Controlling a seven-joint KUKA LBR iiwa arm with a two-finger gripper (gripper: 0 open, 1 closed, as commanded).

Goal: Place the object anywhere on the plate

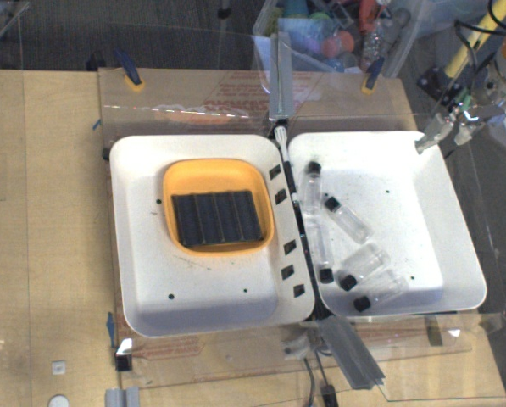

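Observation:
An orange, square-ish plate (178,179) lies in the left white bin (138,287). A black ridged rectangular object (217,218) rests flat on the plate and covers most of its middle. My gripper (440,131) hangs at the far right corner of the right bin (439,227), well away from the plate and the black object. It shows small and partly cut off, with nothing visibly held.
Several clear vials with black caps (346,223) lie scattered in the left half of the right bin. A divider with black clips (286,219) runs between the bins. A clear tub of coloured toys (337,15) stands behind the bins.

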